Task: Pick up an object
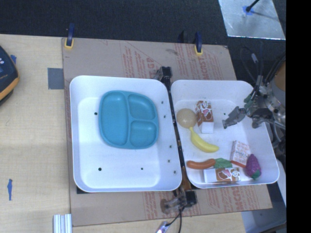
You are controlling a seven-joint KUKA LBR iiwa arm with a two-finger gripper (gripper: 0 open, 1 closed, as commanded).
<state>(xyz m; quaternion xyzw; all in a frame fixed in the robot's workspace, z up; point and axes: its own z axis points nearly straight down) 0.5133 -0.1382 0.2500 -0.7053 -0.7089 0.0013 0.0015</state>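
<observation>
Several small toy foods lie in the right bin point(221, 89), toward the right of the frame: a tan ball point(185, 118) at its left side, a yellow banana point(202, 142) just below it, and a brown-and-white carton point(204, 113) touching the ball's right. Lower down sit an orange sausage point(200, 164), a green piece point(223, 162), a flat printed box point(221, 175), a pink-and-white packet point(239, 152) and a purple grape cluster point(253, 166). None of them is lifted.

Both bins rest on a brown cardboard sheet point(121, 57) clipped to the pale wooden worktop point(29, 144); dark carpet point(121, 6) runs across the top of the frame.

At the right edge the jaws point(234, 117) hang over the right bin's upper right part, above bare white floor, apart from the carton; whether they are parted or closed cannot be told, and nothing shows between them. The left bin point(85, 174) holds a blue divided plate point(129, 119).
</observation>
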